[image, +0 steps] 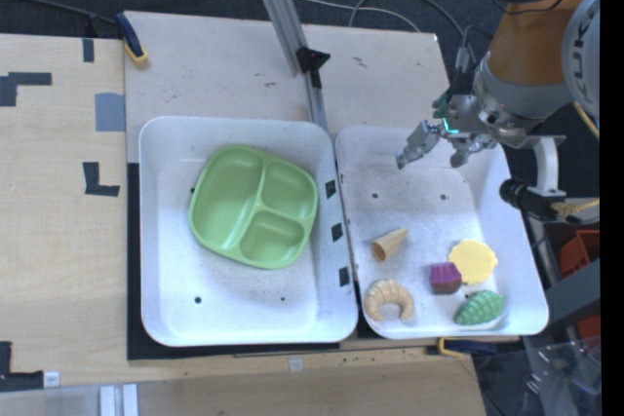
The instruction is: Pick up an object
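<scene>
My gripper [434, 151] hangs over the far part of the right bin [409, 185], fingers spread apart and nothing between them. Well below it in the same bin lie a small tan cone [389, 243], a beige croissant [390, 300], a purple block [446, 278], a yellow piece [473, 259] and a green ridged piece [480, 308]. All of these sit near the bin's front, apart from the gripper.
The left bin [166, 209] holds a green divided plate [254, 207]. A grey metal pole [283, 0] slants across the bench behind the bins. Cables [390, 5] lie on the board at the back.
</scene>
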You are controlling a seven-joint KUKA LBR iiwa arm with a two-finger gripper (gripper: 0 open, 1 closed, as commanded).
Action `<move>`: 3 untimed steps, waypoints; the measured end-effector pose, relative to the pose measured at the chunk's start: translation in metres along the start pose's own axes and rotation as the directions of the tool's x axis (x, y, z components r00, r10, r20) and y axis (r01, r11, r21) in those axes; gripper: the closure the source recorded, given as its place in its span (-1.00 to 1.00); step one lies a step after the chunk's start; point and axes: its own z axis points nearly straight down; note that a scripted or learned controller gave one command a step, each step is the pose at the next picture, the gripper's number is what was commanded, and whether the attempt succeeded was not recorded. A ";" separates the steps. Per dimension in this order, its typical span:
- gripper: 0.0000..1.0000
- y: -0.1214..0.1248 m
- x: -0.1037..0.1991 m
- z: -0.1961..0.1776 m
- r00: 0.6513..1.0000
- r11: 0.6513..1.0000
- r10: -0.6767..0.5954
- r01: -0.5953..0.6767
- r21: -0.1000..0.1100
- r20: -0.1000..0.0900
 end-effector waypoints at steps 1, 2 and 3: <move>-1.00 0.003 -0.008 0.050 1.000 1.000 0.002 -0.002 0.005 0.001; -1.00 0.001 -0.006 0.094 1.000 1.000 0.001 -0.001 0.005 0.001; -1.00 -0.004 0.000 0.158 1.000 1.000 0.001 -0.001 0.007 0.000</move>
